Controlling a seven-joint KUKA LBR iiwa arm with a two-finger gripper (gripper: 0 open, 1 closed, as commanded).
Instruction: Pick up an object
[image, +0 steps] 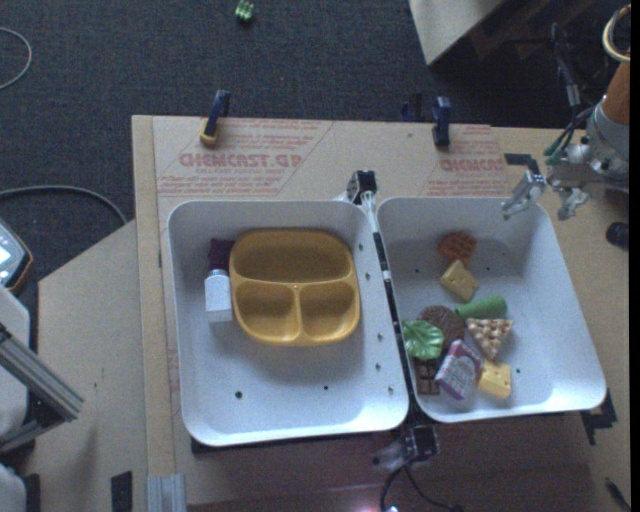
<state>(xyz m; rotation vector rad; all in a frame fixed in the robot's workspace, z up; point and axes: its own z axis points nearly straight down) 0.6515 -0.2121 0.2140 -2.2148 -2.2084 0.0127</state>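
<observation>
Camera view, fixed above the bench (300, 150): two shallow white bins sit side by side on a board printed with red lettering. Left bin (200, 400) contains a yellow divided tray (295, 285) with three compartments. A small white bottle (218, 296) stands just beside the tray's left edge, with a dark object (220, 250) behind it. Right bin (570, 330) contains the pick candidates, a cluster of toy food pieces. At the far end lies a round brown cookie (456, 245), with a yellow cheese block (459, 281) near it. Toward the near end lie a green piece (483, 308), a pizza wedge (489, 333), a dark round patty (441, 322), a green leaf (423, 340), a pink-and-white packet (457, 370) and a second yellow cheese piece (495, 380), most of them touching one another.

Gripper (545, 195) hangs over the far right corner of the right bin, fingers spread apart with nothing between them. All food pieces lie well apart from it, toward the bin's near left; the cookie is the closest.
</observation>
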